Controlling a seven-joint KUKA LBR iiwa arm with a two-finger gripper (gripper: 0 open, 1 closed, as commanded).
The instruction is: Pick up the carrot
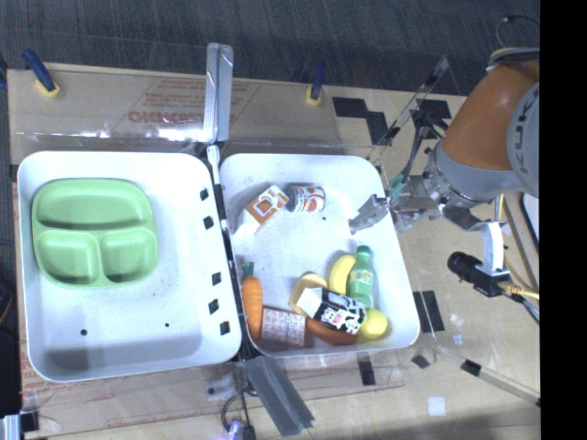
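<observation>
1. In the right bin (pixel 275 168), against its left wall, your carrot (pixel 252 304) lay lengthwise with its green top pointing to the far side.
2. A brown can (pixel 283 327) lay on its side touching the carrot's near end; you had bare bin floor on the carrot's far side.
3. Just right of the can you had a crowd: a banana (pixel 341 272), a green bottle (pixel 362 278), a cow-print carton (pixel 338 316), a red sausage (pixel 331 334) and a lemon (pixel 375 325), all touching or overlapping.
4. Near the far wall lay a small orange-and-white box (pixel 264 207) and a second can (pixel 306 199), side by side.
5. The left bin (pixel 119 356) held a green tray (pixel 93 231).
6. Your gripper (pixel 369 214) hung over the right bin's right rim, well apart from the carrot; you could not tell whether it was open or closed.
</observation>
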